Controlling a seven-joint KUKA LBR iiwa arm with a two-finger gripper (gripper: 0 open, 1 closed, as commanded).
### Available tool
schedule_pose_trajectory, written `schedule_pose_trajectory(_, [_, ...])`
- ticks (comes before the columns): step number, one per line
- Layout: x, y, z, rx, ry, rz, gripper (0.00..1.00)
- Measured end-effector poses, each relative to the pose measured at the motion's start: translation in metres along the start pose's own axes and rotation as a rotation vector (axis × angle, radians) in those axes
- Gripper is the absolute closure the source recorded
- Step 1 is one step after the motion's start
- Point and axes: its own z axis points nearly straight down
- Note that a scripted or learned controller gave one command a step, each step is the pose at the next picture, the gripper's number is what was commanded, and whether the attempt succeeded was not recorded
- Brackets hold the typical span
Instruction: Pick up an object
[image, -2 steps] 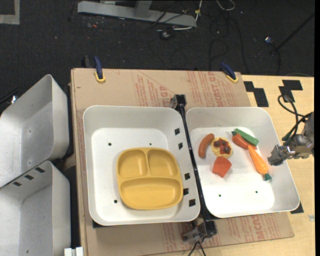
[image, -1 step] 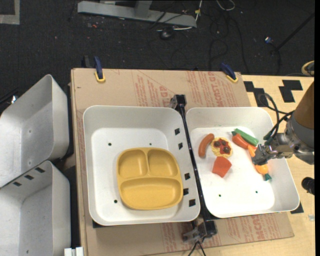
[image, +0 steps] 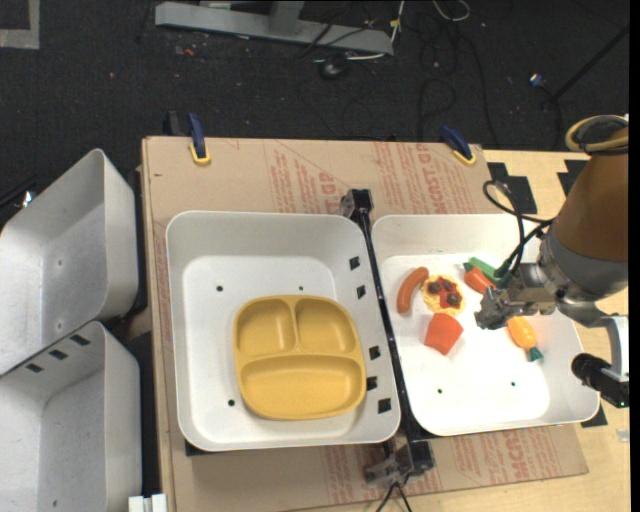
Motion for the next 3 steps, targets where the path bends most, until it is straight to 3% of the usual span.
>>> schedule_pose_trajectory(3, [0.181, -0.005, 0.0, 0.0, 0.001, -0.002, 1.0])
